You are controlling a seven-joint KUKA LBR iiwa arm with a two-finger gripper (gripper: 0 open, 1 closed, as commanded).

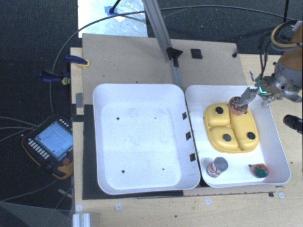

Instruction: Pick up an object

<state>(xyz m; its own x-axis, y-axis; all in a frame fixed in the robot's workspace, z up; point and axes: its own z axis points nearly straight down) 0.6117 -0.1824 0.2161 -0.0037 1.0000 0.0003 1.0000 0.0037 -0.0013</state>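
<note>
My gripper (241, 103) reaches in from the right and hangs low over the back of the right bin (199, 106). Its tip sits right at a small round brown and pink object (237, 106), which rests on the top edge of a large yellow moulded piece (230, 129) with black dots. Whether that small object is held cannot be made out. A small grey, white and red item (217, 166) lies near the front of the same bin, and a green and orange item (258, 170) lies in its front right corner.
The left bin (137, 145) stands beside the right one, joined by black clips (188, 135). A grey pole (158, 22) slants over the back of the bench. A teach pendant (49, 143) and cables lie on the floor at left.
</note>
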